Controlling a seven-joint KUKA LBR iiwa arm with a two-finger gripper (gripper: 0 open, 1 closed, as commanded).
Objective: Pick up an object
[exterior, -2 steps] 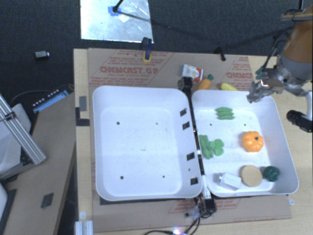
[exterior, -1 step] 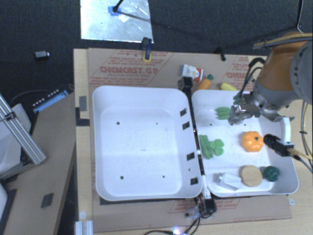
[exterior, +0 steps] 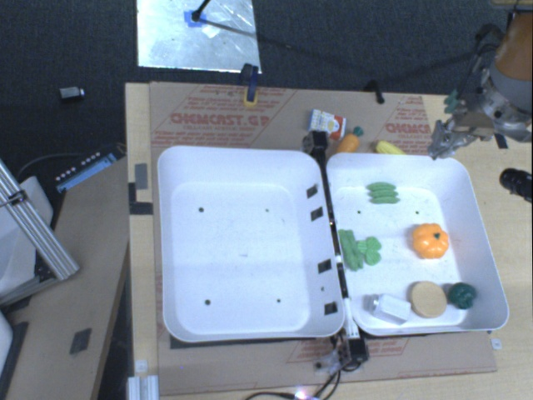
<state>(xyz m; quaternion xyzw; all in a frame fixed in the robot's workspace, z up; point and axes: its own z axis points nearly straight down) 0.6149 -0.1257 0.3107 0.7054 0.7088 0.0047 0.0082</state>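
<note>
We judge the pumpkin point(exterior: 430, 241), near the right bin's point(exterior: 479, 223) right edge, light, hard and slick; we'd grip across its middle. The end effector point(exterior: 441, 140) hovers past the bin's far-right corner, grip state unclear.

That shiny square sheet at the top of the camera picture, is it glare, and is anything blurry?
Camera view: the metal sheet reflects light in pale streaks, so yes, glare. The white bins look bright and evenly lit, with soft shadows. The hand at the right edge looks slightly smeared; the orange pumpkin is fairly sharp.
</note>
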